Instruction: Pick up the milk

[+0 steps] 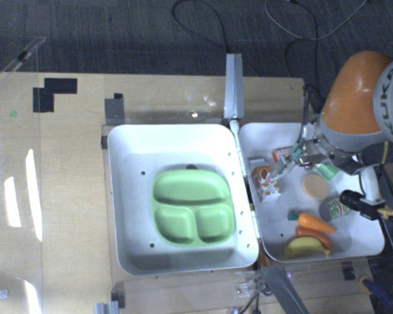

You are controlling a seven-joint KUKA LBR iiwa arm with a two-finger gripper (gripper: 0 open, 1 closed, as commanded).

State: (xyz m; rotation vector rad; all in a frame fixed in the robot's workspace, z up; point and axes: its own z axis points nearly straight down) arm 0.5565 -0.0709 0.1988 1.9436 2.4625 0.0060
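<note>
Your hand point(298, 157) hovers over the right bin's point(373, 243) far end; I can't tell how far it's open. Crowding below it: a tan disc point(314, 185), a can point(333, 208), a carrot point(313, 222), a banana point(307, 246). The milk point(265, 181) lies just left of your hand, against the dividing wall

We see a grey arm point(369, 131) carrying a rounded orange band point(352, 96). Its grey casing bears dark lettering. The gripper point(298, 157) is metallic.
</note>
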